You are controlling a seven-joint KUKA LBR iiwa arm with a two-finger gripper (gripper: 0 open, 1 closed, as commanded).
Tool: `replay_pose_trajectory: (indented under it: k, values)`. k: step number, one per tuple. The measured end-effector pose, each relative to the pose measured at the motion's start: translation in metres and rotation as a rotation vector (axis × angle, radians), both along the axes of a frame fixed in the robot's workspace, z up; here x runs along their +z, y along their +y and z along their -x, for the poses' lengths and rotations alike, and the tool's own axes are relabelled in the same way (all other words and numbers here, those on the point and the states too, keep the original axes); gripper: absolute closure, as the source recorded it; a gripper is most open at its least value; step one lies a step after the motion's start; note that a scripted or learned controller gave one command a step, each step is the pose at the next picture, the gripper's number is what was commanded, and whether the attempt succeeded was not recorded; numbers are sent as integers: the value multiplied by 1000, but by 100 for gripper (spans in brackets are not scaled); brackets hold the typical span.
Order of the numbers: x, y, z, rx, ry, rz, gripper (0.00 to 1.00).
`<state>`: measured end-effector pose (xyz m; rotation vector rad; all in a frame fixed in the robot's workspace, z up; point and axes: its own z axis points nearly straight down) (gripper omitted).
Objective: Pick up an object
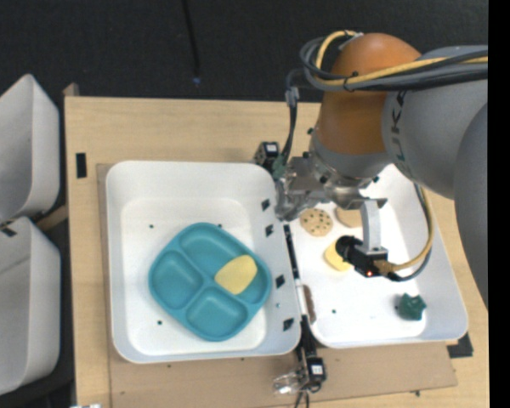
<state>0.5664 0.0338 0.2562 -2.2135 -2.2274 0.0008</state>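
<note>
Bench (85, 126): pale tan wood with square corners, carrying both bins side by side; a small dark mark sits on its left margin.
Room: a dark, almost black floor (153, 32) lies beyond the far edge of the bench; two white moulded shapes (17, 151) stand off the bench at the left.
Left bin (112, 253): shallow, white, with rounded corners and a few small dark specks on its floor.
Teal plate (187, 287): divided into compartments and lying flat in the near half of the left bin, turned at an angle to the walls.
Yellow lump (236, 274): rests on the plate's right side, across the ridge between compartments.
Right bin (357, 313): white, touching the left bin along a shared divider fitted with small dark clips.
Arm (365, 66): grey with the orange band, reaching in from the right over the far part of the right bin.
Gripper (299, 195): low at the far-left corner of the right bin, close to the divider; its grip state cannot be told from this angle, and nothing is seen held.
Round tan disc (316, 222): dotted with holes, flat on the right bin's floor just beside the gripper.
Yellow piece (334, 257): near the disc, toward the bin's middle.
Green piece (410, 306): small, in the near-right corner, well apart from the gripper.
</note>
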Motion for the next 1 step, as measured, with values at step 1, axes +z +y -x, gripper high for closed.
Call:
replay_pose_trajectory:
  k: [1]
  values:
    - [3,46,15,1,0,-1,100]
